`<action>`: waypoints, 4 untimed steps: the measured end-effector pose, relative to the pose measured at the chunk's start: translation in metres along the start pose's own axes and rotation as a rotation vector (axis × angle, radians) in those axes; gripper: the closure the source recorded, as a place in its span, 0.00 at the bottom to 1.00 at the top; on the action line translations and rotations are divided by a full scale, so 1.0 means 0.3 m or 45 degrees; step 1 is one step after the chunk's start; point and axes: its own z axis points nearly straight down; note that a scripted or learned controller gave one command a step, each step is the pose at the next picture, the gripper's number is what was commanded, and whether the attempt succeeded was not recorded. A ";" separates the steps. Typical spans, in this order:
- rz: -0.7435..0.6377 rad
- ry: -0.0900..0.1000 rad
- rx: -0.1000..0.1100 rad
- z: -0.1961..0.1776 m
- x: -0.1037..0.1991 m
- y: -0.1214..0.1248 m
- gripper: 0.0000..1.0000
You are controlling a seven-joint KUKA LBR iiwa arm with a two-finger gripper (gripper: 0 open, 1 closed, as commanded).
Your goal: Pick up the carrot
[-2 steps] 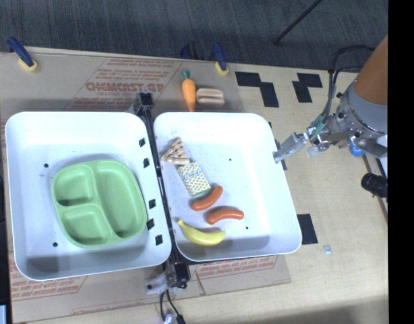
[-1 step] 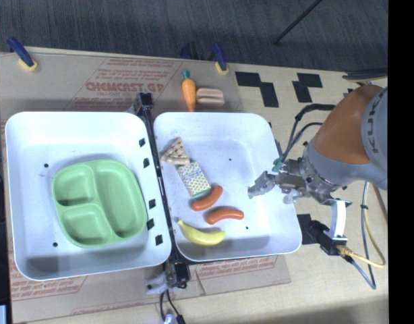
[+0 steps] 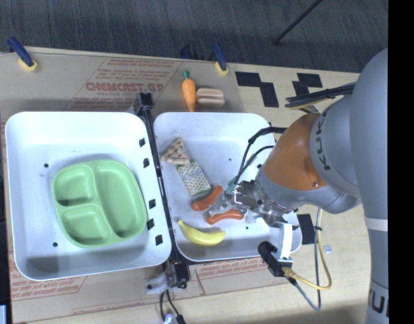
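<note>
**Carrot outside the bins, end effector low in the right bin**

Camera view:
- Carrot (image 3: pixel 188 94) lies on the bare tabletop (image 3: pixel 112 86), near its far edge, just beyond the far rim of the right bin (image 3: pixel 214 121). Touching or just beside it: a small bun-like piece (image 3: pixel 210 97).
- Long axis runs roughly far-to-near. The green stalk points at the far edge and the orange tip at the bin rim.
- Handling, as a guess: a toy, light, stiff, smooth-skinned and tapered, so liable to slip toward the tip. Best taken across the thick orange middle, closing side to side, clear of the bun.
- End effector (image 3: pixel 239 196) sits in the right bin's near half, among two orange-red pieces (image 3: pixel 205 198) above a banana (image 3: pixel 201 234), well apart from the carrot. Apart or together: cannot tell.
</note>
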 end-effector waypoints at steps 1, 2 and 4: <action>0.168 -0.002 -0.002 -0.147 -0.143 0.076 0.00; 0.019 0.000 -0.003 -0.345 0.140 0.213 0.00; 0.034 -0.002 -0.001 -0.437 0.449 -0.118 0.00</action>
